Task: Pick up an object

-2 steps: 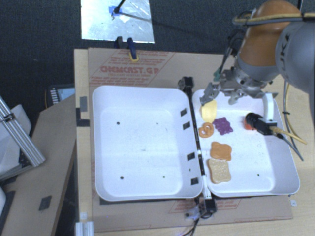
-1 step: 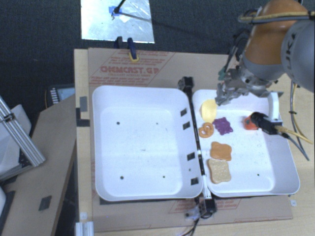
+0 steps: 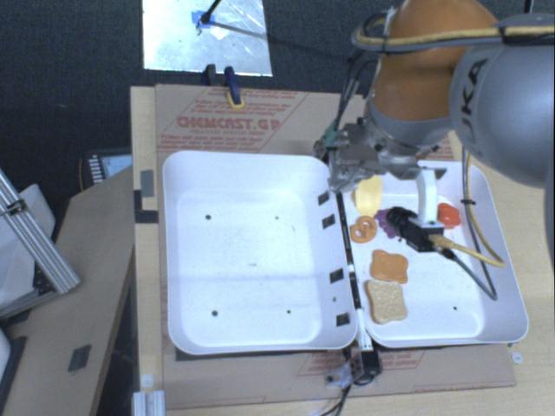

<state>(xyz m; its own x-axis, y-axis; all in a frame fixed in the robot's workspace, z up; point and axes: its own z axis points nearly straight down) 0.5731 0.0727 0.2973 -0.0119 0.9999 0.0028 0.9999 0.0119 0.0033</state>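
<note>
In the right bin (image 3: 486,310) lie several small food toys. A pale yellow piece (image 3: 369,196) is at the back left, with an orange-brown ring (image 3: 364,228) just in front of it. Beside the ring is a purple piece (image 3: 399,222), and a red piece (image 3: 447,215) lies further right. An orange toast slice (image 3: 389,267) and a tan bread slice (image 3: 387,302) are nearer the front. My gripper (image 3: 345,172) hangs over the bin's back left corner, right next to the yellow piece. I see nothing held in it.
The left bin (image 3: 251,250) adjoins the right one along a clipped divider (image 3: 344,250). Both rest on cardboard (image 3: 234,120). A shiny foil sheet (image 3: 206,22) and a blue-yellow clamp (image 3: 232,87) sit behind. An aluminium frame (image 3: 35,241) stands far left.
</note>
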